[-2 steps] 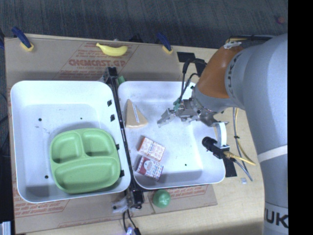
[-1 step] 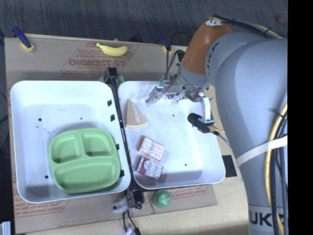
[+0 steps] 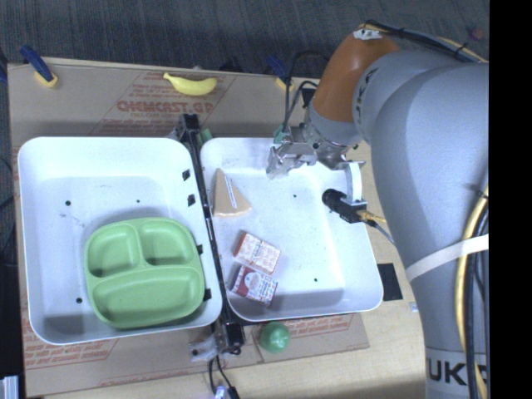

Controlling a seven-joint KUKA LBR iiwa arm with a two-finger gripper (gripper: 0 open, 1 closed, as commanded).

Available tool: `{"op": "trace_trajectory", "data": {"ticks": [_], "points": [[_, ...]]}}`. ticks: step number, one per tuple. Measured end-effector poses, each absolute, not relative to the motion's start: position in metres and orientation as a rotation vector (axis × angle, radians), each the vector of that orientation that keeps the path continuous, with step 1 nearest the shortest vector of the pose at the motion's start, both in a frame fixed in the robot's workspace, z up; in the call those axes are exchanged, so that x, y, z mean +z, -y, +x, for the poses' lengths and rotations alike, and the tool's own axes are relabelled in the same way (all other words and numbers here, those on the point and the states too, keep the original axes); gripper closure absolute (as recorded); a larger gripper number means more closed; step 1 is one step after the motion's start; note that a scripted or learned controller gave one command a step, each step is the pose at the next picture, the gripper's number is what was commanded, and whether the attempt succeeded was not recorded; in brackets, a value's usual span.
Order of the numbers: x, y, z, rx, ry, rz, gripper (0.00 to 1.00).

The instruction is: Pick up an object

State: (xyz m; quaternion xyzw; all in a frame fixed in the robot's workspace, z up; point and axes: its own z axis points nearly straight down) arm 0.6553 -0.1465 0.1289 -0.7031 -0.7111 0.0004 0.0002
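At the right bin's (image 3: pixel 366 285) upper rim the pincer (image 3: pixel 287 160), grip state unclear, hangs; the wedge (image 3: pixel 228 196) lies nearest, toward eight o'clock, pointing up.

wedge (image 3: pixel 228 196) and cartons (image 3: pixel 256 253) crowd divider

Red print on the cardboard sheet (image 3: pixel 125 106) under the bins reads "CHEMCAST GP", just below the yellow banana (image 3: pixel 190 82). Further red print runs along the sheet's lower edge, too small to read. White letters "UK" show on the arm's grey base (image 3: pixel 455 372) at lower right. The two small cartons (image 3: pixel 256 253) carry printing that is illegible.
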Motion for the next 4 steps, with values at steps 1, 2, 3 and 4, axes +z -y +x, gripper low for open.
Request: {"op": "trace_trajectory", "data": {"ticks": [1, 2, 3, 4], "points": [[0.191, 0.117, 0.657, -0.003, 2.230, -2.216, 1.00], [0.190, 0.117, 0.657, 0.000, 2.228, -2.215, 0.00], [0.093, 0.094, 0.658, -0.002, 2.228, -2.214, 0.00], [0.106, 0.093, 0.659, -0.006, 2.235, -2.209, 1.00]]}}
